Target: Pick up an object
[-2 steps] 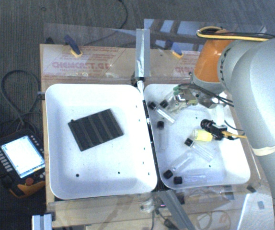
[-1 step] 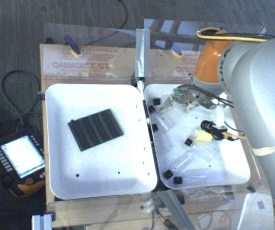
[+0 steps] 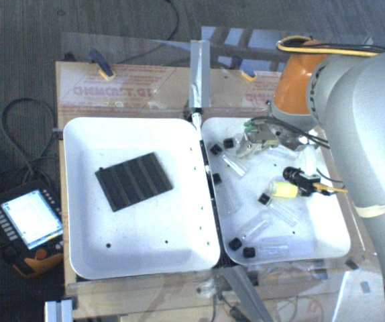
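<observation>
While the gripper (image 3: 258, 139) hangs over the right bin (image 3: 326, 240) — open or closed, unclear — a black mat (image 3: 134, 180) lies in the left bin (image 3: 85, 247).

A teach pendant (image 3: 26, 223) with a lit screen lies on the floor (image 3: 18, 32) left of the worktop (image 3: 132, 89). A black cable (image 3: 17, 113) loops on the floor behind it.

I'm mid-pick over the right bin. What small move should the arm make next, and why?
Probably a short shift toward the view's left and down onto the small black cap. The gripper sits at the far end of the right bin. That cap looks like the nearest loose thing beside it, and it lies apart from the clear tube.
</observation>
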`<action>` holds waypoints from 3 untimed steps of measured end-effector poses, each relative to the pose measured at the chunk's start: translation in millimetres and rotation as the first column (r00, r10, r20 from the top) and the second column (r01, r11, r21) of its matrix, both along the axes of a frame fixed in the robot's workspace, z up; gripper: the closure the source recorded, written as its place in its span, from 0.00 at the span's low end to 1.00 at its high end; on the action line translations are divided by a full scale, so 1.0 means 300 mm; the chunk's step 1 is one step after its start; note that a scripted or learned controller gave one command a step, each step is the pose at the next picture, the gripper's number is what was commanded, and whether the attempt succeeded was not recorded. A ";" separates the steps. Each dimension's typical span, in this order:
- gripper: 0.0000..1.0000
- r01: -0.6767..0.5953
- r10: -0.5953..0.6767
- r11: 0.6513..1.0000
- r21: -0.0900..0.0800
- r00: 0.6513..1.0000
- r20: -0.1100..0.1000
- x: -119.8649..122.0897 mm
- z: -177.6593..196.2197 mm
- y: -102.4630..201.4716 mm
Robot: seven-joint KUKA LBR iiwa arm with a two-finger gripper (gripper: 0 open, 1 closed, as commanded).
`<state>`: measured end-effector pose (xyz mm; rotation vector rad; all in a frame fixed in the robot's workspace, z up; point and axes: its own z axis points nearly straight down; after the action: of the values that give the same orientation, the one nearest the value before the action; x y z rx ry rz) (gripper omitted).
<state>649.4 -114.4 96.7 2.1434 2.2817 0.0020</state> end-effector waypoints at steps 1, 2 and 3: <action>0.00 0.000 0.000 1.000 -0.001 1.000 0.000 0.000 0.000 -0.001; 0.00 -0.088 0.089 0.996 0.020 0.995 -0.033 0.047 -0.033 -0.183; 0.00 -0.089 0.089 0.996 0.020 0.995 -0.033 0.047 -0.033 -0.184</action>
<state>663.5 -169.5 87.0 2.0637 2.4028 -0.0126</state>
